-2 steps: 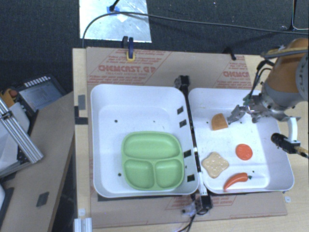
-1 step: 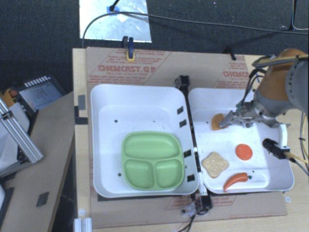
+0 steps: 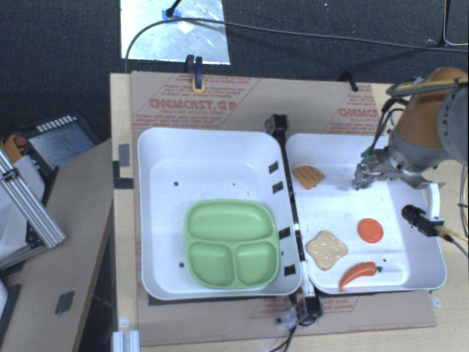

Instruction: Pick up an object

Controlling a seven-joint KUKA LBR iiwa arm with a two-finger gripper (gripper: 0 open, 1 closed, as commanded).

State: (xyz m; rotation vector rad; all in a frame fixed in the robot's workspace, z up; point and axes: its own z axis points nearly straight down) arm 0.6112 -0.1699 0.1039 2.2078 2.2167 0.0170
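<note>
Over the right bin's (image 3: 421,270) twelve-o'clock edge, the claw (image 3: 364,176), its opening impossible to tell, hovers beside the toast slice (image 3: 308,176), seemingly lining up a pick.

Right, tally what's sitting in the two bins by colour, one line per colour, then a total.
Green: 1, the divided plate in the left bin.
Tan: 2, the toast-shaped piece and the small ridged piece in the right bin.
Red-orange: 2, the round slice and the chili pepper, also in the right bin.
Total: 5.
</note>
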